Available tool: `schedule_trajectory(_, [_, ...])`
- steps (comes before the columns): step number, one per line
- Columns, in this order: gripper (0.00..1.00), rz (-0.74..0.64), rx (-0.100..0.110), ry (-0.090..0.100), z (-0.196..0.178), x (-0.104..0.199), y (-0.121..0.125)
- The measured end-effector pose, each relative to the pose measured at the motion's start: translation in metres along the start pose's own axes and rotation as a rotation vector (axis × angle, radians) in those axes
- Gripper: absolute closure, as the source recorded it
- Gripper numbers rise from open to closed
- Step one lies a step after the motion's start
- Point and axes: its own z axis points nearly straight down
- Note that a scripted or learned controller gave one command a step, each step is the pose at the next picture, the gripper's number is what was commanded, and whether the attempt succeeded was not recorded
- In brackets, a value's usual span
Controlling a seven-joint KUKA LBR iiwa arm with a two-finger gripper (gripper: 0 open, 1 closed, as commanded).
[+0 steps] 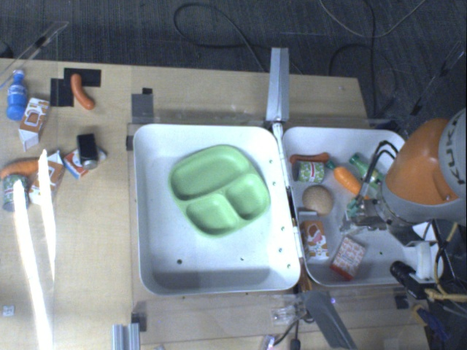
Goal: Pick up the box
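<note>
Camera view: grey arm's gripper (363, 216) hangs in the right shallow white bin (387, 275), its tips too blurred to judge. Just below lies the small red patterned cardboard box (348, 256), flat, beside a red-and-white packet (314, 240).

Single fixed camera above bench (87, 268), slanted downward, both bins (146, 195) framed.

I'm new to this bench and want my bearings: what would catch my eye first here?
The green divided tray filling the middle of the left bin stands out most. Next is the arm's orange band at the right, over the right bin, where small items crowd together, among them a red box near the front edge.
</note>
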Motion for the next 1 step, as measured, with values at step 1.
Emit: schedule_trajectory(1, [0.0,0.0,0.0,0.0,0.0,0.0,0.0])
